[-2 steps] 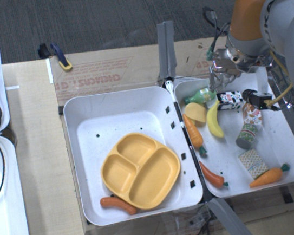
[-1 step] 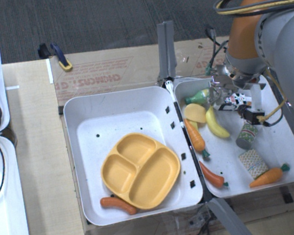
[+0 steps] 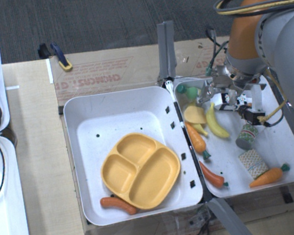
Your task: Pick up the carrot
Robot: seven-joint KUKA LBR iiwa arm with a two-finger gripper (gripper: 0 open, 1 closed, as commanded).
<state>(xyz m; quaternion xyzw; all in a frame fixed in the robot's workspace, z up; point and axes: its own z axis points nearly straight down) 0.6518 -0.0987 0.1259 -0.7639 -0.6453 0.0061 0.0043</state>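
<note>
White plastic forms two shallow bins set side by side on the table (image 3: 43, 157), which is seen from above at a slant. In the left bin (image 3: 81, 151), a yellow divided plate (image 3: 140, 170) is placed low and toward the middle, and an orange-red sausage-like item (image 3: 118, 204) is laid against its lower left edge, near the bin's bottom wall.

Along the left wall of the right bin (image 3: 287, 137), two carrots are found: one carrot (image 3: 196, 137) is laid lengthwise just below a pale yellow rounded piece (image 3: 193, 114), and a second, redder carrot (image 3: 213, 176) is seen lower down near the bottom left corner. A banana (image 3: 217, 122) is placed just right of the upper carrot, tilted, with its upper end under the end effector (image 3: 224, 95). A green item (image 3: 190, 92) is tucked in the upper left corner of that bin.

The end effector is held over the upper part of the right bin, above the banana's top end; whether it is released or clenched cannot be told, as the tip is possibly hidden by cabling and brackets. Nothing is seen gripped by it.

Further right, a small green can (image 3: 246, 136) is lying tilted, a patterned block (image 3: 252, 163) is placed just below it, and a third carrot (image 3: 267, 176) is laid at the lower right.
</note>
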